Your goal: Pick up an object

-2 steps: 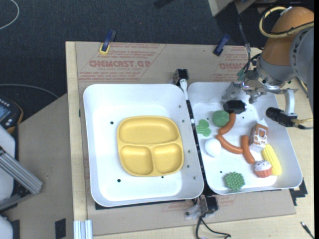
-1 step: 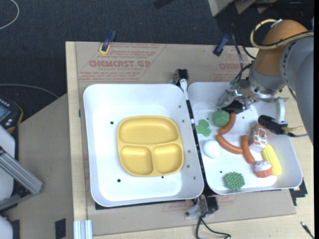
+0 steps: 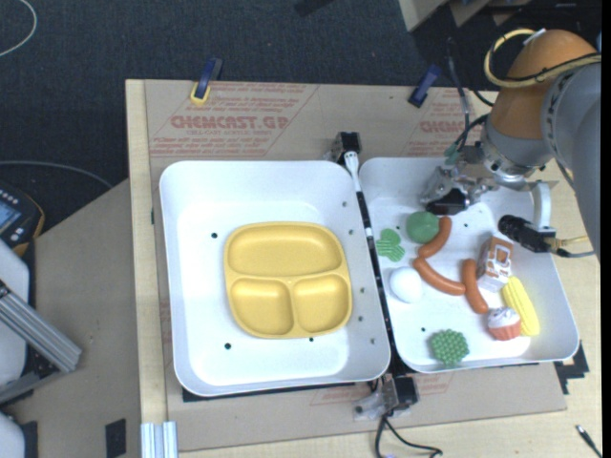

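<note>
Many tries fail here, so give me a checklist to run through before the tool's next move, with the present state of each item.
1. Tool over the right bin: ok, it sits near the bin's far side.
2. Item between its fingers: cannot tell.
3. Nearest target: ok, the green round piece lies just below the tool.
4. Space around that target: not ok, a sausage touches it.
5. Other items inside the bin: ok, the corn, broccoli and white egg lie on the floor of the bin.
6. Yellow tray out of the way: ok, it rests in the left bin.
</note>
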Controlling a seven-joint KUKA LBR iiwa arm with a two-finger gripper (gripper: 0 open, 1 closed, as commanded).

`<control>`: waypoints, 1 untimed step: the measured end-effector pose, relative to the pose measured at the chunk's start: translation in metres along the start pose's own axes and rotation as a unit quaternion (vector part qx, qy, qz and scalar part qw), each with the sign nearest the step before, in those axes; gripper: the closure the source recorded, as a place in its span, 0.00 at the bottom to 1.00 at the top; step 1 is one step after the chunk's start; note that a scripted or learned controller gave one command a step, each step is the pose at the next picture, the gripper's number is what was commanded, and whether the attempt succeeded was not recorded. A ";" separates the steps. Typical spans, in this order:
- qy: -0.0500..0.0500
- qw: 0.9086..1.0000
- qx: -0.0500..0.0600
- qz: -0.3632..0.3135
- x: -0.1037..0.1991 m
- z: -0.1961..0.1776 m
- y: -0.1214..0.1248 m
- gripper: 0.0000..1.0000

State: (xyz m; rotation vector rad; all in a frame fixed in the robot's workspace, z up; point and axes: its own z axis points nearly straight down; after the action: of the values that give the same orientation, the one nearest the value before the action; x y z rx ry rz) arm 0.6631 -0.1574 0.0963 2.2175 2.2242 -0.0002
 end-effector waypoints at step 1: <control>-0.001 1.000 -0.004 0.000 0.008 -0.052 0.008 1.00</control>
State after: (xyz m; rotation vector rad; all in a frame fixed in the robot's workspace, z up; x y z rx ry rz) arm 0.6713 -0.1494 0.1482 2.2136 2.2183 0.0070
